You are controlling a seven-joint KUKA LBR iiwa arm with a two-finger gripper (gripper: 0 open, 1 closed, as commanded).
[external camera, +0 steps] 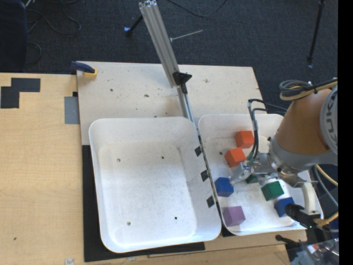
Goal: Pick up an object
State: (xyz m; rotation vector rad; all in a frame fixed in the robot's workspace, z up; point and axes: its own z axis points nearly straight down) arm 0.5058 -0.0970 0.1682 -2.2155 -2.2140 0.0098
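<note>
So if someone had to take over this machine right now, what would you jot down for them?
Hand: low in the right bin, among the blocks; nothing visibly held.
Blocks, all in the right bin: two orange blocks, blue block, purple block, green block, second blue block.
Left bin: no blocks in it.
Done: nothing lifted yet.
Left: grasp one block and raise it.

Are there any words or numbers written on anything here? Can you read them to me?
"U": one large dark letter on the grey robot arm, cut off at the picture's right side; the rest of the word is out of frame.
There is no writing to read on the two orange blocks, the two blue blocks, the green block, the purple block or the white bins.
</note>
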